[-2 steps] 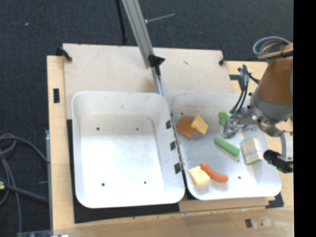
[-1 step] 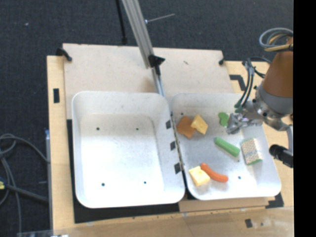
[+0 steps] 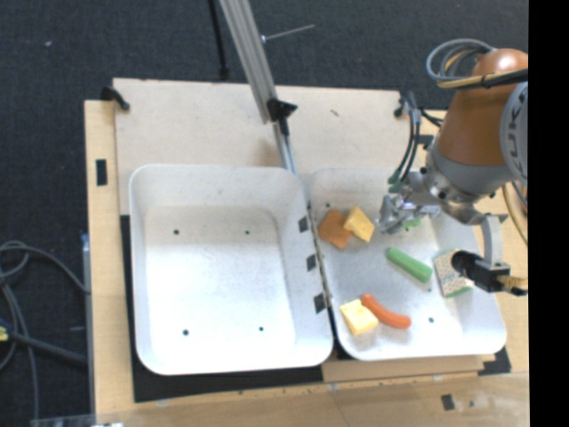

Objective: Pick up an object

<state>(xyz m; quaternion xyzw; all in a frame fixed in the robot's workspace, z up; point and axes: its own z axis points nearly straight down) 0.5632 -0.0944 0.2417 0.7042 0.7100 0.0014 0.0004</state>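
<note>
- From the camera view we look down on dark carpet, with a pale wooden surface (image 3: pixel 196 123) standing on it and a slanted aluminium strut (image 3: pixel 253 52) running across the surface's far side.
- On the surface we see two shallow white bins side by side: the left bin (image 3: pixel 142 265) and the right bin (image 3: pixel 484 332), where all the loose things lie.
- The grey arm with its orange band (image 3: pixel 476 127) reaches in from the right, and the gripper (image 3: pixel 397 213) hangs over the far part of the right bin; whether it is open or closed, we cannot tell at this size, and we see nothing held in it.
- Just to the gripper's left lie a yellow block (image 3: pixel 360 224) and, touching it, an orange-brown piece (image 3: pixel 333 229).
- Nearer the front, a green cylinder (image 3: pixel 408 264) lies with its long axis slanting from upper left to lower right, just below the gripper.
- At the front sit a second yellow block (image 3: pixel 358 317) and an orange carrot-like piece (image 3: pixel 387 313), side by side; a small speckled pale item (image 3: pixel 449 274) lies at the right.
- We judge the first yellow block the nearest candidate: a short shift leftward, then down.
</note>
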